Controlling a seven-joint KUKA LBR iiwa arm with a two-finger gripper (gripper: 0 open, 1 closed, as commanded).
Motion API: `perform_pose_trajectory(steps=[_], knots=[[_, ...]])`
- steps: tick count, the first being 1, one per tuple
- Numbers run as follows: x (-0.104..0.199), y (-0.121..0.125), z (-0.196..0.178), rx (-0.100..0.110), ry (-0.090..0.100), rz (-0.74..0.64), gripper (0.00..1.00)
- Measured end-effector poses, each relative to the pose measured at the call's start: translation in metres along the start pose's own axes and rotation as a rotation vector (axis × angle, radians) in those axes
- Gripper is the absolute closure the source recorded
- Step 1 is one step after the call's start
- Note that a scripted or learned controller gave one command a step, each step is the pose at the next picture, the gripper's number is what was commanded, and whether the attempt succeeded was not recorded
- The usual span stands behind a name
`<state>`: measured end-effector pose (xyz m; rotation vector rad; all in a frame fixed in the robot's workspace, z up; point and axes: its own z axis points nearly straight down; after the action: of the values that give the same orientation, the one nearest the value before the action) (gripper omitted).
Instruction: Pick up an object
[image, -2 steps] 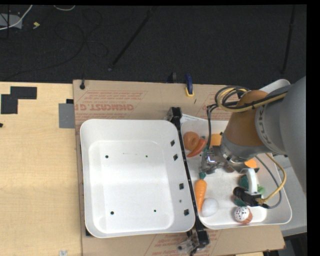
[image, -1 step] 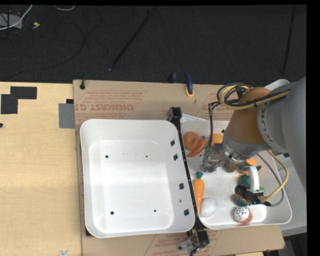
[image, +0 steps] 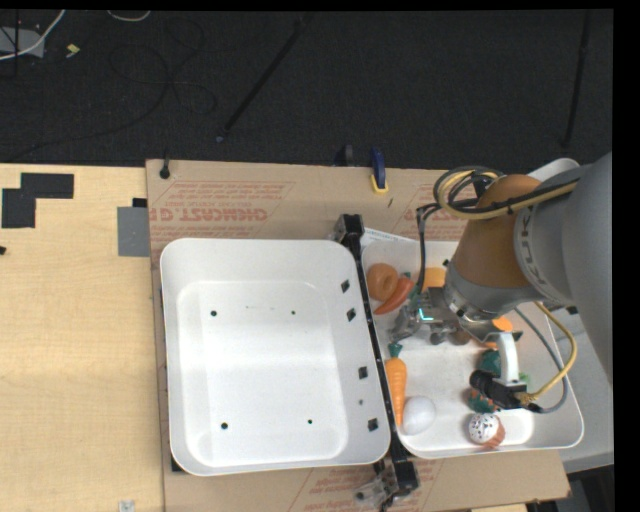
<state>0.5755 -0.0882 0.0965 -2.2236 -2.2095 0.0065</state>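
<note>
My gripper (image: 418, 320) is down inside the right bin (image: 560, 435), near its left wall. Just up and left of it lies an orange rounded toy (image: 385, 283). A small orange piece (image: 436, 277) sits behind the gripper. Below it, an orange carrot (image: 397, 386) lies along the bin's left wall, with a white egg (image: 417, 412) beside its tip. A white speckled ball (image: 485, 430) rests near the front rim, and a green thing (image: 490, 402) pokes out just above it. The wrist hides what is right under the gripper.
The left bin (image: 190, 300) sits side by side with the right one, a black divider (image: 365, 330) between them. Both rest on a cardboard sheet (image: 250, 205) on the wooden bench. The grey arm (image: 570, 240) comes in from the right, over the right bin's back corner.
</note>
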Motion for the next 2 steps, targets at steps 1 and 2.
perform_pose_trajectory(steps=[1, 2], knots=[[0.007, -0.007, 0.01, -0.002, -0.001, -0.003, 0.0], [0.0, 0.067, 0.01, 0.009, 0.001, -0.004, 0.0]])
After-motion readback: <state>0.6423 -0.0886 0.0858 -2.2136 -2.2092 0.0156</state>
